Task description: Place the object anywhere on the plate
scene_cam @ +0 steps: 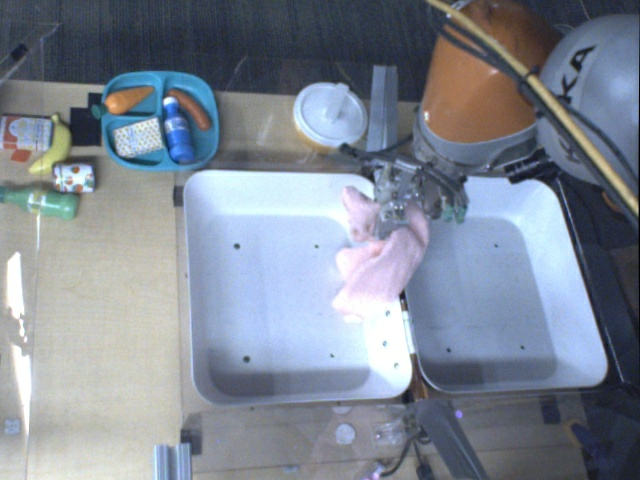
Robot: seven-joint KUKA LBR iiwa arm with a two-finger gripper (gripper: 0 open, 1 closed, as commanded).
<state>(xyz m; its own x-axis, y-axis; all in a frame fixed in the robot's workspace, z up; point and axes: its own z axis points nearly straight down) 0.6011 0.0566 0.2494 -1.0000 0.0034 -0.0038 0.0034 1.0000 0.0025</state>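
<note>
A pink cloth (pixel 375 258) hangs bunched from my gripper (pixel 400 208), which is shut on its upper part. The cloth dangles over the right side of the left bin (pixel 250 368), close to the wall shared with the right bin (pixel 520 358); its lower end sits low over the left bin's floor. The plate (pixel 205 103) is a blue divided one on the bench beyond the left bin's far left corner, well left of the gripper. It carries a toy carrot, a blue bottle and other toy food.
A white lidded cup (pixel 330 115) stands behind the bins near the gripper. A banana (pixel 55 143), a small can (pixel 73 177), a green bottle (pixel 40 201) and a carton (pixel 25 133) lie at the bench's far left.
</note>
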